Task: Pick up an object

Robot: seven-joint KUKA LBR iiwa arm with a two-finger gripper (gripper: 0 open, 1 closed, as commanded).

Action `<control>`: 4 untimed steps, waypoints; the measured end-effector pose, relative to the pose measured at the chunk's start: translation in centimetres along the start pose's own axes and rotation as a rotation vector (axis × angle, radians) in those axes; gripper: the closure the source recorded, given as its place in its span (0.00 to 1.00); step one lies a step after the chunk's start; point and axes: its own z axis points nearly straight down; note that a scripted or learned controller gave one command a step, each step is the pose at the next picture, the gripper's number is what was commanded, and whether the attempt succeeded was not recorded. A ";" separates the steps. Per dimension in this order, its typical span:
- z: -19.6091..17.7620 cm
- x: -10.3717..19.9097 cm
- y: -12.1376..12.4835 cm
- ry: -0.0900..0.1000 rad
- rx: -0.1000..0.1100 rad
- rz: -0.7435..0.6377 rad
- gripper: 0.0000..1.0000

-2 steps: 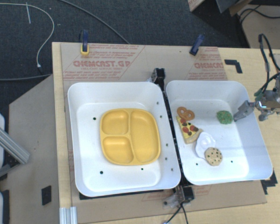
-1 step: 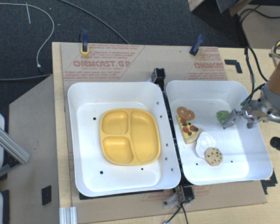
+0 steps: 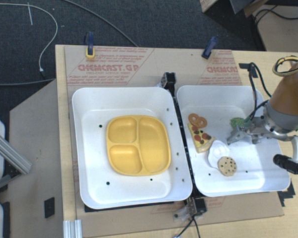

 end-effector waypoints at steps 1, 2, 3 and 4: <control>0.4 0.0 0.0 -0.001 -0.002 0.001 0.00; -0.7 0.0 0.1 -0.001 -0.005 0.000 1.00; -6.5 -0.2 -0.7 -0.004 -0.009 0.001 1.00; -11.0 0.5 -0.9 -0.004 -0.010 -0.001 1.00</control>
